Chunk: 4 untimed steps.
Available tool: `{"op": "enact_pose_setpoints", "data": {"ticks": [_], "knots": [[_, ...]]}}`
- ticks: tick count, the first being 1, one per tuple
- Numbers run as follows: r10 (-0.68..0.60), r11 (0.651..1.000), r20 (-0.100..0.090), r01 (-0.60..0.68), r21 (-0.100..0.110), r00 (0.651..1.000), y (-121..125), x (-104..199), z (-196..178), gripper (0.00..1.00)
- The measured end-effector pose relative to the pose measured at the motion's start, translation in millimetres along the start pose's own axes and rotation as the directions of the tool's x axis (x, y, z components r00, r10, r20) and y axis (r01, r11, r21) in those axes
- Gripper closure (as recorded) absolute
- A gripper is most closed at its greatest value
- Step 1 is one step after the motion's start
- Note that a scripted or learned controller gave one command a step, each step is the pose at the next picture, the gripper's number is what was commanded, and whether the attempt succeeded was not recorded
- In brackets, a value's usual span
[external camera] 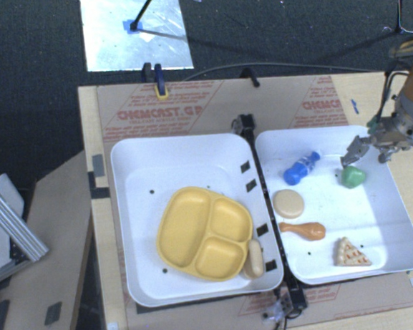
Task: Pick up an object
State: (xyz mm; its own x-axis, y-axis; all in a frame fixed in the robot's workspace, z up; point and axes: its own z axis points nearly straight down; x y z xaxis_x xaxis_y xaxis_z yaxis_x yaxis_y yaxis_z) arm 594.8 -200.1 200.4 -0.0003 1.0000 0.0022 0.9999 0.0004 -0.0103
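— What do you see of your arm [411,110]?
— You see grey metal links with an orange band at the frame's edge.
— And your gripper [367,152]?
— You've got a grey, angular metal head there, with thin dull prongs and dark joints.

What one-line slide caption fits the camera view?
Gripper hovers over green toy in right bin; yellow tray fills left bin.

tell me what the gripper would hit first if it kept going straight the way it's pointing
Probably the green object: the gripper hangs right above it in the right bin, pointing down and leftward. Depth is hard to judge, so it might just miss and meet the bin floor.
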Motion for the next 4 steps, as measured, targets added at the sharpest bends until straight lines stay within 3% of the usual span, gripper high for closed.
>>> {"op": "enact_pose_setpoints", "data": {"ticks": [1,3,4], "knots": [[-0.003,1.0,0.003,0.003,-0.012,1.0,3.0,0.5,-7.4,0.0],[-0.005,1.0,0.003,0.005,-0.01,1.0,17.0,-2.2,89.9,0.0],[-0.005,1.0,0.004,0.005,-0.013,1.0,18.4,-2.2,115.8,0.0]]}}
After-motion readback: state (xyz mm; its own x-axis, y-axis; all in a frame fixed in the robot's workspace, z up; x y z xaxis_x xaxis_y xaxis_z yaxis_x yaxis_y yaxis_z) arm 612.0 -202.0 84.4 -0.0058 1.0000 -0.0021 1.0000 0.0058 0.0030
